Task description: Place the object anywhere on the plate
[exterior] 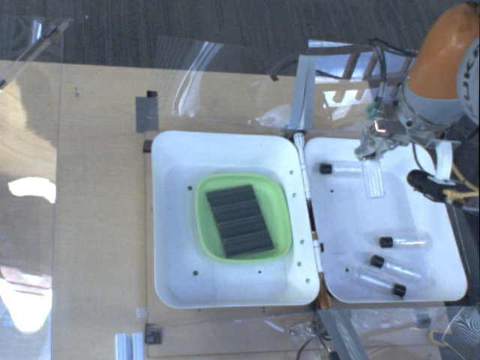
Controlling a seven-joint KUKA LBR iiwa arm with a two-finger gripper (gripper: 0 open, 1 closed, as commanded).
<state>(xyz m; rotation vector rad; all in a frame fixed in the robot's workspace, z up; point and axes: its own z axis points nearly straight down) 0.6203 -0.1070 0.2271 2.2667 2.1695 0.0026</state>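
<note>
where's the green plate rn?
The plate sits in the middle of the left bin in the camera view, with a dark ridged block lying on it. The tubes are in the right bin.

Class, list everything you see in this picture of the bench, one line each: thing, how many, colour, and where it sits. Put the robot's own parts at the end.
Bins: two, white, side by side on the bench; left bin, right bin.
Plate: one, green, in the middle of the left bin.
Ridged block: one, dark grey, lying on the plate.
Tubes: four, clear with black caps, in the right bin; one near the top left corner, three lower down.
Bench: one, light wood, under both bins.
Arm: one, grey with an orange band, at the top right.
Gripper: one, pale fingers, over the upper part of the right bin.
</note>
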